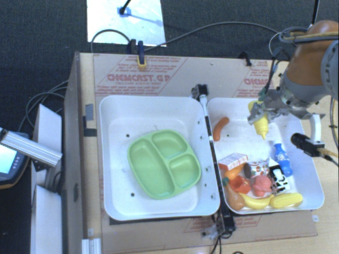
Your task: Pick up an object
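Camera view: two bins [114, 142], one green tray [164, 163].

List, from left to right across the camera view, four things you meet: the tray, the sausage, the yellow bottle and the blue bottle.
green divided tray → orange sausage → yellow bottle → blue bottle

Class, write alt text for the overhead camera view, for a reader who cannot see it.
A grey and orange robot arm's gripper is over the right bin at a yellow bottle. That bin also holds a toy hot dog, a blue bottle and piled toy food. The left bin holds a green divided plate.
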